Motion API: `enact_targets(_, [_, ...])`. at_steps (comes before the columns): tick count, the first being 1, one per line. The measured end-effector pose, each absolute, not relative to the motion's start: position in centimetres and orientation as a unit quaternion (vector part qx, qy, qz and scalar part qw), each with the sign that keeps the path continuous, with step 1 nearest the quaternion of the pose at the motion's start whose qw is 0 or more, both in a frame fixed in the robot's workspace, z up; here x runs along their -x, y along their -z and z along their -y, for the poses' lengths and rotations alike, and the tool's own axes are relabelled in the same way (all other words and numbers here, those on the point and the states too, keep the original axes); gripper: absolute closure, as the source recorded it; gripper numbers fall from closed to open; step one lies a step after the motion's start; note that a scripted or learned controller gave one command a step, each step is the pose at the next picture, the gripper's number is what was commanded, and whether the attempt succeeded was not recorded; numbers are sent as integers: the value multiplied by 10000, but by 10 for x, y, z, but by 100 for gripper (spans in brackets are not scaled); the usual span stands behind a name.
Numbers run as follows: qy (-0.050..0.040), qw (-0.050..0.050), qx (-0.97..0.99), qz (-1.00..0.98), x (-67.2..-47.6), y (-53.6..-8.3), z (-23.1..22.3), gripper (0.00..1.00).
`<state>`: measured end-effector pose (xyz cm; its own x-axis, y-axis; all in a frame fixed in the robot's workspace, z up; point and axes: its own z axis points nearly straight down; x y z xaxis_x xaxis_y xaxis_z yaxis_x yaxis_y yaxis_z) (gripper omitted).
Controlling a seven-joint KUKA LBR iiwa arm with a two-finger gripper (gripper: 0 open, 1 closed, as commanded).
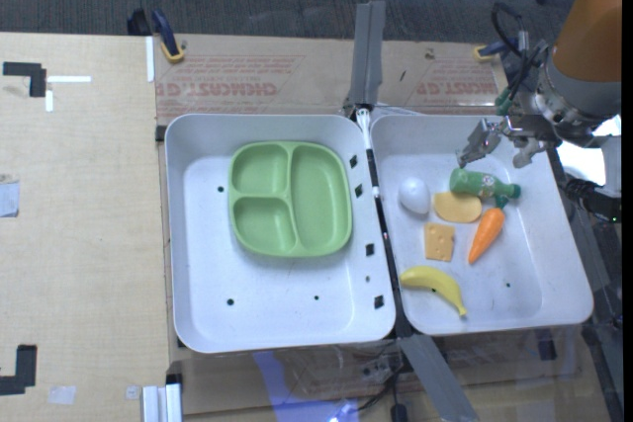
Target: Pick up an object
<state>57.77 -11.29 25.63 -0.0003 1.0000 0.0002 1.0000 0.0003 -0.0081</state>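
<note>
Green bottle (482, 183) lying in right bin (554, 296) beside orange carrot (486, 235); tool (501, 142) just above, fingers spread, grasping nothing; bare floor toward near wall

The wooden bench (79, 242) bears two white bins: left bin (198, 311) at nine o'clock, right bin (534, 306) at three.

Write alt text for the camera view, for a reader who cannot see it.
The end effector hangs over the right bin, just above a green bottle that lies with an egg, cheese wedge, carrot and banana. The left bin holds a green divided plate.
</note>
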Motion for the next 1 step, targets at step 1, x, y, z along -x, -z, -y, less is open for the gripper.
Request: enact_targets(1, [-20, 26, 6618, 7497, -592, -103, 126, 0])
